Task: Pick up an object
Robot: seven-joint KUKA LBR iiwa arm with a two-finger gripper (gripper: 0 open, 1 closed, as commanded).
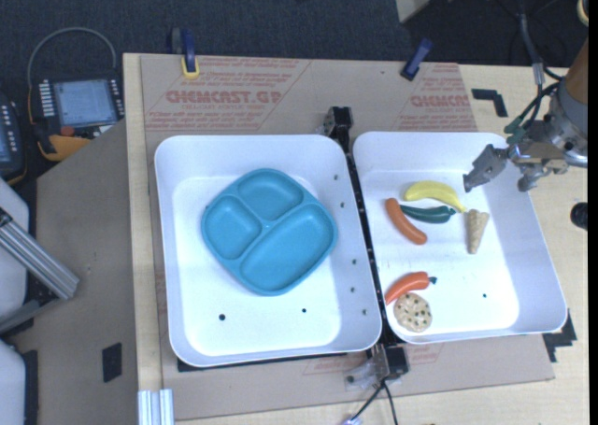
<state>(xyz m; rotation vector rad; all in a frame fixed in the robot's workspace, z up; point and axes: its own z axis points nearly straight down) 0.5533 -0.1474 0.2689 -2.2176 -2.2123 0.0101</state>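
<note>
One arm reaches from right | tool (505, 171) fingers apart, unladen; over right bin (533, 311)

The arm (572, 96) enters from the right edge, its wrist positioned over the upper right corner of the right bin (533, 316). The gripper (509, 173) hangs above that corner with two fingers spread apart, apparently nothing between them. One fingertip (478, 174) points toward the bin's centre.
</note>
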